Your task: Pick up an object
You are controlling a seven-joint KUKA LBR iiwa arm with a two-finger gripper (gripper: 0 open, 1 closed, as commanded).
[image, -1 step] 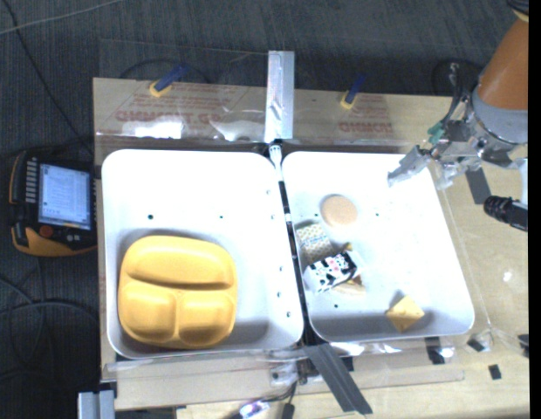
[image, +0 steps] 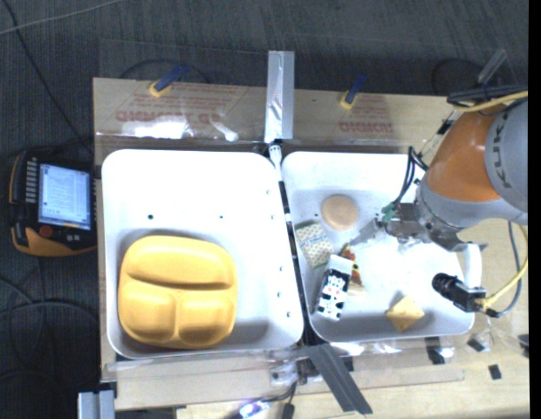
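Note:
The right bin (image: 375, 168) holds several small things: a round tan disc (image: 340, 210), a speckled pale piece (image: 312, 244) against the left wall, a black-and-white block (image: 334, 293), a small red and orange piece (image: 349, 266) and a yellow wedge (image: 406, 313) near the front. My gripper (image: 401, 226) hangs over the right half of this bin, to the right of the tan disc and apart from it. Nothing shows in its grasp. The grey arm with its orange band (image: 461, 160) comes in from the right.
A big yellow moulded block (image: 176, 288) fills the front of the left bin (image: 188, 177). A divider rail (image: 288, 225) runs between the bins. A handheld pendant with a lit screen (image: 54, 201) lies left of the bench. Cables trail at the right edge.

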